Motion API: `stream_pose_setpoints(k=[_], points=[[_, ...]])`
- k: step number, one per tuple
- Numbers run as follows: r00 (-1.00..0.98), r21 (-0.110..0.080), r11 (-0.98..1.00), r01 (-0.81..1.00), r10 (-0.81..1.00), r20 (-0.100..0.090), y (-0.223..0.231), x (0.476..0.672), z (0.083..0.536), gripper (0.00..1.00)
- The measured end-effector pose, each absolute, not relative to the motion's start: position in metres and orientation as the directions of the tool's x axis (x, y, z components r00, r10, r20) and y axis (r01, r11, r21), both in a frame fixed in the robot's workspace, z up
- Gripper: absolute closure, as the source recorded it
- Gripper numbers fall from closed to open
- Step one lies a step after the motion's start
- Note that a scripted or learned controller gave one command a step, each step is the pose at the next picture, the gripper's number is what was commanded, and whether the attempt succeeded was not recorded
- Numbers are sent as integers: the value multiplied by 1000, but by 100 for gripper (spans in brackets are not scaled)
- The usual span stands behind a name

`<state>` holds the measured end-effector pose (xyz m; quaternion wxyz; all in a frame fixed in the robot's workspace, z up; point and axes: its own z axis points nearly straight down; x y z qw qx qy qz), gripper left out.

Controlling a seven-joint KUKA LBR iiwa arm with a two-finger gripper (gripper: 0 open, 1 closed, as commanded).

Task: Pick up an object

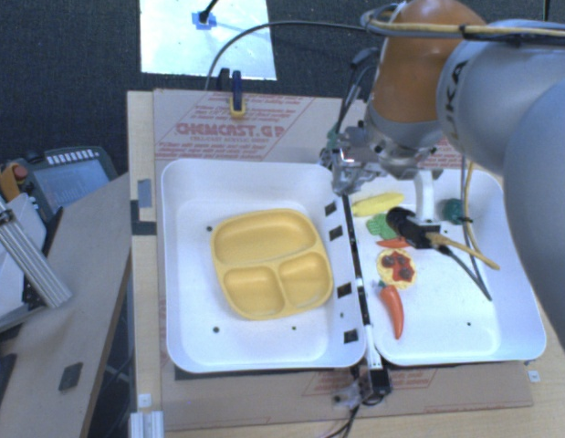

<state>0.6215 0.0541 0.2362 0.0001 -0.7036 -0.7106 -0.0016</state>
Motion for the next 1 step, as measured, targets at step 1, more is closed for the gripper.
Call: stream_pose_setpoints(k=[1], points=[[-9, 0, 9, 1000, 1000, 2, 109, 605, 224, 100]])
